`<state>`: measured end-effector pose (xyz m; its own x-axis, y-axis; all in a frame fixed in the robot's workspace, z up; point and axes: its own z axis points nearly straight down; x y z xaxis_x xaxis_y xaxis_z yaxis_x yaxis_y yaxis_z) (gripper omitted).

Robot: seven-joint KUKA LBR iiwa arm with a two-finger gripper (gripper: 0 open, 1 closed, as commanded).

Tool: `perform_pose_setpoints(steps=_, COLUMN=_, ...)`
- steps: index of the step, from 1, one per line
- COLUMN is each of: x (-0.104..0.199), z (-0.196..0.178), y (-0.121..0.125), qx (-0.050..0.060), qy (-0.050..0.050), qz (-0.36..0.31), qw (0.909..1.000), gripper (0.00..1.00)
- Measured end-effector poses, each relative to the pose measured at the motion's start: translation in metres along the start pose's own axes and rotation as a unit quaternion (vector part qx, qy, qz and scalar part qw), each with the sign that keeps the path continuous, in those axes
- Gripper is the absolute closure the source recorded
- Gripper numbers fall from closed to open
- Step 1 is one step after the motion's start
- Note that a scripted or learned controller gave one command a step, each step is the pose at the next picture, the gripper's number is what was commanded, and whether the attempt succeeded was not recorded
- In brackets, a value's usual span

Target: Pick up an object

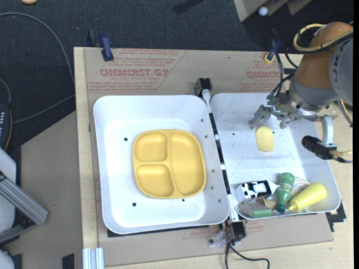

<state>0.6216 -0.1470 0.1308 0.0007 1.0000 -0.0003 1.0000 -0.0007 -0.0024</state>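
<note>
A pale yellow egg-shaped object (265, 139) lies in the right bin (235, 150), apart from the clutter (280, 196) heaped in that bin's near corner. The left bin (112, 167) holds 1 yellow 3-section plate (168, 163). The gripper (273, 115) hangs just above the pale object, fingers spread wide, holding nothing.

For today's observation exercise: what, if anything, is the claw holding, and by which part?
Nothing. The claw is open above the right bin; the pale yellow object lies just below it.

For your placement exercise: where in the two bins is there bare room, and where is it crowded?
Left bin: bare rim strip around the yellow tray. Right bin: bare floor between the pale lump and the toy pile. Crowded: near corner; far side under the tool.
</note>
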Motion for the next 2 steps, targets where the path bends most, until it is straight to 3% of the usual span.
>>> perform_pose_setpoints(steps=1, x=-0.014, z=0.047, y=-0.015, qx=0.0, qy=0.001, qz=0.0, qw=1.0, gripper=0.0)
perform_pose_setpoints(steps=2, x=-0.014, z=0.036, y=-0.014, qx=-0.001, qy=0.0, qz=0.0, qw=1.0, gripper=1.0)
